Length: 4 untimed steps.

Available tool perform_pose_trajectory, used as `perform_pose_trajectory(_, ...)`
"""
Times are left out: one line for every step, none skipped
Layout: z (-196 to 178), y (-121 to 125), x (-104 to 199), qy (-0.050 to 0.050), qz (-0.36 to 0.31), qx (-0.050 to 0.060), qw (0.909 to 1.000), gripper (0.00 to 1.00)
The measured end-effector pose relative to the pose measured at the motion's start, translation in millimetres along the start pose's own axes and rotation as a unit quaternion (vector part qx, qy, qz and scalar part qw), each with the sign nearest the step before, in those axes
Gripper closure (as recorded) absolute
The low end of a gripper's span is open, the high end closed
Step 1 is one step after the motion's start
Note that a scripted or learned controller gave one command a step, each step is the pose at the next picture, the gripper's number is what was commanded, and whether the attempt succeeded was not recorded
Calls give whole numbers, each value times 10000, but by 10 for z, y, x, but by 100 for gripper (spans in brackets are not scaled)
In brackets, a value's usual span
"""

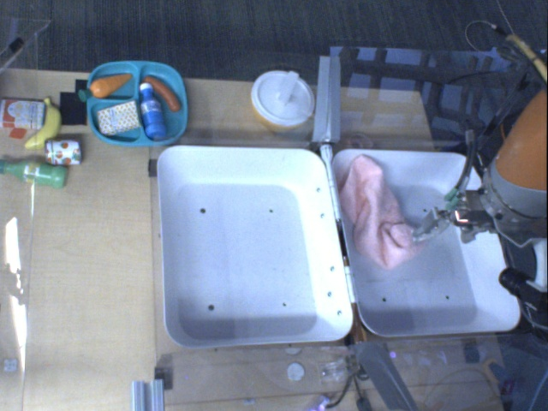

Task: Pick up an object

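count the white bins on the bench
2: the left bin sits mid-bench; the right bin adjoins it and holds a pink cloth, with the hand at the cloth's edge.

Pink cloth [374,212], soft and crumpled, lies in my right bin [445,306], bunched along its left side close to the wall. It runs top to bottom, broader at the upper end, and folds into a thick lump at the lower right. Pale pink all over, no pattern. It rests flat on the bin floor.
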<state>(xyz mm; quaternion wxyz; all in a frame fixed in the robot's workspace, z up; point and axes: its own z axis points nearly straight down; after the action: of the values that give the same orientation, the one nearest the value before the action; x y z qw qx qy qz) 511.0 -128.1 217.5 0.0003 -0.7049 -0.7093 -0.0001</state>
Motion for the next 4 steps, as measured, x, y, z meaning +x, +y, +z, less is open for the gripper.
perform_pose_trajectory(918, 383, 331, -1, -85, -2, 10000, 0)
perform_pose_trajectory(1261, 557, 241, -8, -288, -72, 9996, 0)
perform_pose_trajectory(323, 387, 637, -3, 20, -22, 10000, 0)
perform_pose_trajectory(868, 394, 394, -2, 313, -1, 9995, 0)
